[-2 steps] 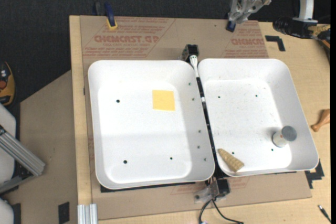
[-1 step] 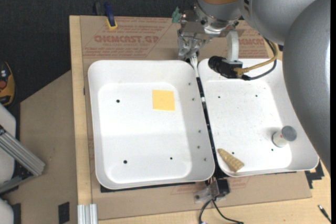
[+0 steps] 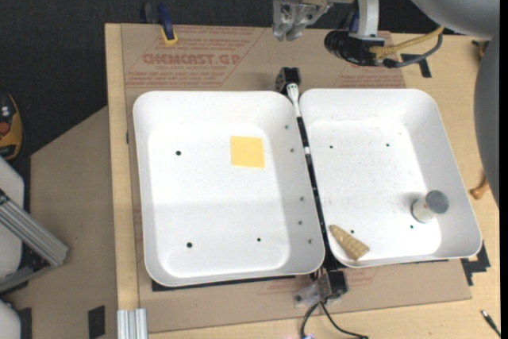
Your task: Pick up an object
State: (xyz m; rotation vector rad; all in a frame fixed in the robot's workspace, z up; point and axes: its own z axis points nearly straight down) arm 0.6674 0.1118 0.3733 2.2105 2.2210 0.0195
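A flat yellow square [image 3: 247, 152] lies in the left bin [image 3: 159, 194], toward its upper middle. In the right bin [image 3: 444, 163] a small grey cylinder [image 3: 429, 205] stands near the right wall, and a tan cone-shaped piece [image 3: 349, 241] lies at the front left corner. My gripper [image 3: 291, 29] hangs high above the bench, beyond the far rims of both bins, roughly over the seam between them. Nothing shows between its fingers.
The two bins sit side by side on a brown board [image 3: 206, 55] with a black clip [image 3: 288, 78] at the far end of their seam. A blue-and-yellow clamp [image 3: 166, 24] sits at the board's far left edge.
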